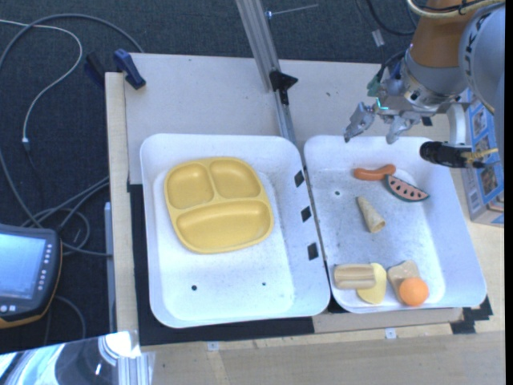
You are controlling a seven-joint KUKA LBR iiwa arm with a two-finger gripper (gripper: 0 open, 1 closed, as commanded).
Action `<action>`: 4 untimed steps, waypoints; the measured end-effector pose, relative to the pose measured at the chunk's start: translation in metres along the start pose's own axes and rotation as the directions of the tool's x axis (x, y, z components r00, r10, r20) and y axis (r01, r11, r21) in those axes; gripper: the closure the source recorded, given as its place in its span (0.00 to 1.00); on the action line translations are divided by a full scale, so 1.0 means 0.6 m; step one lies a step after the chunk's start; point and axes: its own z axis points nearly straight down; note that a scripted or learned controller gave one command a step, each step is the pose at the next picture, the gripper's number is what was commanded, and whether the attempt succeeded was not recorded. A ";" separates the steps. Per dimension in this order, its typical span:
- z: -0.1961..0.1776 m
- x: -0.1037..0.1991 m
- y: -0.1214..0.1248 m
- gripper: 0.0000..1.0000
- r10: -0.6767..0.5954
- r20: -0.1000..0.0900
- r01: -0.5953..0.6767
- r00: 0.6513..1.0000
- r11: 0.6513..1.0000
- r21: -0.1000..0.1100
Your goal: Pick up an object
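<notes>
From my remote seat I see two white bins side by side on a bench, viewed from above at a slant. The left bin [172, 295] holds a yellow divided plate [218, 204]. The right bin [461, 239] holds the toy food I could pick from: a sausage [373, 172] and a watermelon slice [405, 188] near the far end, a cone [370, 213] in the middle, and at the near end a bread roll [354, 276], a cheese wedge [373, 289], a tan block [402, 273] and an orange [414, 292]. The gripper [376, 128] hangs over the far rim of the right bin, its two fingers spread apart with nothing between them. I judge the task hardly begun: every item lies in the bin, and the sausage sits nearest, just below the fingers. Descent, closing and lifting all remain.
</notes>
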 end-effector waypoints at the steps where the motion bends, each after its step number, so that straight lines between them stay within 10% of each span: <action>1: 0.000 0.000 0.000 0.00 0.000 0.001 0.000 1.000 1.000 0.000; 3: 0.190 -0.007 -0.008 0.00 0.002 0.000 -0.002 1.000 1.000 0.005; 4: 0.164 -0.006 -0.004 1.00 0.001 0.000 -0.001 1.000 1.000 -0.003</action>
